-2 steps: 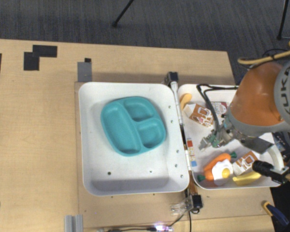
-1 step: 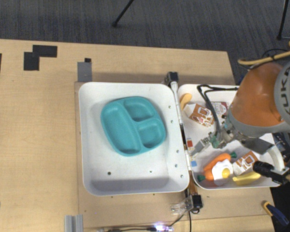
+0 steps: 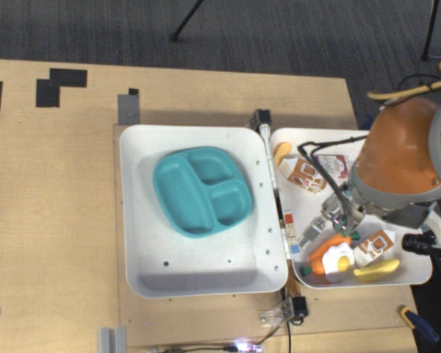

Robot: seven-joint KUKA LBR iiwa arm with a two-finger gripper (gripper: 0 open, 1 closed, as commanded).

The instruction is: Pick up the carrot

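Camera view: pincer (image 3: 336,225) low in right white bin (image 3: 419,274), fingers' state — I can't tell. Orange tapered carrot (image 3: 325,257) just nearer, among toys. I'd centre over it, avoiding yellow banana (image 3: 376,270).
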